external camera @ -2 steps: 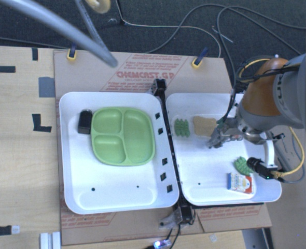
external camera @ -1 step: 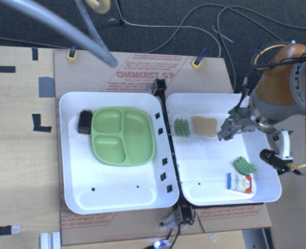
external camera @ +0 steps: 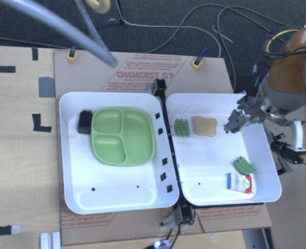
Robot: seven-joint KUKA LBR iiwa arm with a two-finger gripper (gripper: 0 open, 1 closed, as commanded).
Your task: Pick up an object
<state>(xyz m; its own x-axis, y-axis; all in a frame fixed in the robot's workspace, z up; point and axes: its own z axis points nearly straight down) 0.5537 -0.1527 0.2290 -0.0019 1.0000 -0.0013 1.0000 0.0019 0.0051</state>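
Observation:
In the right bin (external camera: 210, 152) lie a tan bread-like piece (external camera: 205, 126), a small green ridged piece (external camera: 181, 128), a green leafy piece (external camera: 244, 165) and a small red, white and blue carton (external camera: 240, 183). My gripper (external camera: 235, 123) hangs over the bin's upper right part, just right of the tan piece, with nothing visibly between its dark fingers. The arm's orange band (external camera: 288, 61) shows at the right edge.
The left bin (external camera: 75, 185) holds a green divided plate (external camera: 124, 136) and a small black block (external camera: 85, 122) beside its left rim. A black divider with clips (external camera: 166, 144) runs between the bins. Cables trail across the dark floor behind the bench.

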